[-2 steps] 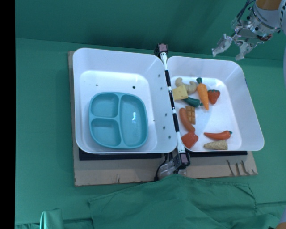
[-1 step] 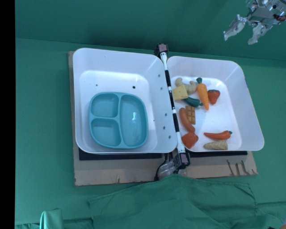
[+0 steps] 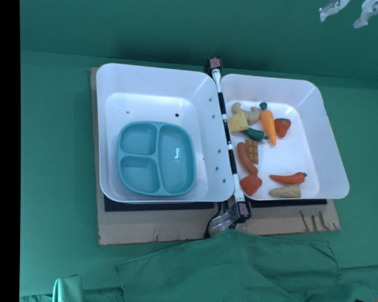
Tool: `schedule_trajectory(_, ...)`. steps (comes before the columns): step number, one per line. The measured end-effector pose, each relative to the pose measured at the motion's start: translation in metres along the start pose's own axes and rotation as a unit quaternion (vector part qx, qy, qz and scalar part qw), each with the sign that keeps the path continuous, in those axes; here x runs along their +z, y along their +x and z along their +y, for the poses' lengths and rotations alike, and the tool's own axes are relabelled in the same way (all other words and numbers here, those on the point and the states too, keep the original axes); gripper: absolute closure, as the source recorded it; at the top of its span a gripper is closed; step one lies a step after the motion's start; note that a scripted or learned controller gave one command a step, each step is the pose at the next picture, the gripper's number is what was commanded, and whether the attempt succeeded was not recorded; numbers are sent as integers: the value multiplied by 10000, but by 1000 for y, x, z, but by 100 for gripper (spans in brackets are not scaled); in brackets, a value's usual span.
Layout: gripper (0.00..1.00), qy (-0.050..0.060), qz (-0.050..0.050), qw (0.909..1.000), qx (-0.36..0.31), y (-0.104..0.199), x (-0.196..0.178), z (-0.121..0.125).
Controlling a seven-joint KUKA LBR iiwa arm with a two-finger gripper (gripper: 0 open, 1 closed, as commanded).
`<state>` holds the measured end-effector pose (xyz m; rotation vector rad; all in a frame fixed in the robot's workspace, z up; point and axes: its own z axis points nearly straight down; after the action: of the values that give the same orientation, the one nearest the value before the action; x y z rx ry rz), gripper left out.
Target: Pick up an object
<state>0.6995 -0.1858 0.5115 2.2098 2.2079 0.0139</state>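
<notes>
The right bin (image 3: 331, 159) holds several toy foods. An orange carrot (image 3: 269, 127) lies beside a red strawberry (image 3: 282, 127), a yellow cheese wedge (image 3: 238, 122) and a beige knobbly piece (image 3: 248, 112). Lower down are a dark green piece (image 3: 255, 134), a brown waffle (image 3: 254, 152), an orange-red sausage (image 3: 245, 158), a red tomato-like piece (image 3: 251, 184), a red chili (image 3: 288, 177) and a tan cone (image 3: 286, 191). My gripper (image 3: 348, 13) hangs at the top right corner, beyond the bin's far edge, with its two pale fingertips (image 3: 332, 9) apart and nothing between them.
A teal divided plate (image 3: 156, 158) lies in the left bin (image 3: 153, 79). A black-and-white striped bar (image 3: 227, 138) runs between the bins. Both bins rest on a cardboard sheet (image 3: 153, 233), and green cloth (image 3: 236, 268) is bunched at the front.
</notes>
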Motion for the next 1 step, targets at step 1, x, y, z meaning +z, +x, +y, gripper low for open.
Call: schedule_trajectory(1, 0, 11, -9, 10000, 8, -1, -80, 0)
